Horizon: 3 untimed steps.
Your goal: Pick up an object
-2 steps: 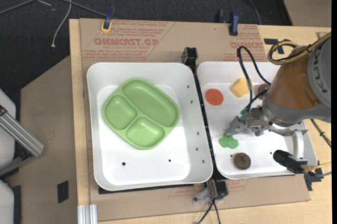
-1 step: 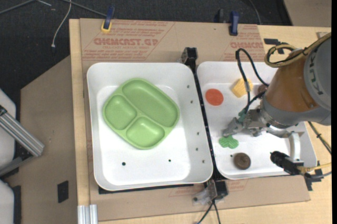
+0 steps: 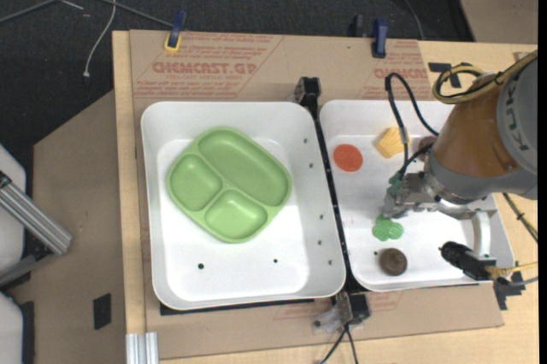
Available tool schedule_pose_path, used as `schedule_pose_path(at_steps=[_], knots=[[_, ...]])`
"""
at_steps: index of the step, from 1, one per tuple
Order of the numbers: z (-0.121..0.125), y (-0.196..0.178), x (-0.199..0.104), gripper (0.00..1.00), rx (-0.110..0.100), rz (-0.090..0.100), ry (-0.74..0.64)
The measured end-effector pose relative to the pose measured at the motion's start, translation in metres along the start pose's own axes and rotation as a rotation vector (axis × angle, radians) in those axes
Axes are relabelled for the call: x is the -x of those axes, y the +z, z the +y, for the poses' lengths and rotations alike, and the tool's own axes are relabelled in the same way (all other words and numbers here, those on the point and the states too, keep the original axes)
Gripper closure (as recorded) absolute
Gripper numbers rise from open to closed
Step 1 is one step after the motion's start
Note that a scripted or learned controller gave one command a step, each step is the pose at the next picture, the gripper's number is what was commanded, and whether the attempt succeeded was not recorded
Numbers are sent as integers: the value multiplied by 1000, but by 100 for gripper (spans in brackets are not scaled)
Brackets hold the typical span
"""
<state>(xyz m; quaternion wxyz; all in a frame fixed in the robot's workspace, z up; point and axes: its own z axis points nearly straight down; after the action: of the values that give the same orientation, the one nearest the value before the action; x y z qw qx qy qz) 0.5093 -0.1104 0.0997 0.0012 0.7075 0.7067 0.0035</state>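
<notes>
Green plate (image 3: pixel 228 182) in left bin (image 3: pixel 162 140); right bin (image 3: pixel 363 119) w/ approx. four objs.

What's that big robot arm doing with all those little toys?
The grey and orange robot arm is reaching into the right white bin, its gripper low over a small green toy. An orange round disc, a yellow block and a brown round piece lie nearby. The left bin holds a green divided plate.

My arm (image 3: pixel 479 140) is grey with orange; bins (image 3: pixel 171 268) are white, the plate (image 3: pixel 227 183) green, with orange (image 3: pixel 347 157), yellow (image 3: pixel 391 142), green (image 3: pixel 386 229) and brown (image 3: pixel 393 261) pieces.
</notes>
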Motion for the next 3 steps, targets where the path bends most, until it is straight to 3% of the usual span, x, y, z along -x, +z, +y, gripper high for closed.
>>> schedule_pose_path(at_steps=[2,3], knots=[[0,-91,10,100,-1,-4,-2],[6,-154,6,100,1,-5,-3]])
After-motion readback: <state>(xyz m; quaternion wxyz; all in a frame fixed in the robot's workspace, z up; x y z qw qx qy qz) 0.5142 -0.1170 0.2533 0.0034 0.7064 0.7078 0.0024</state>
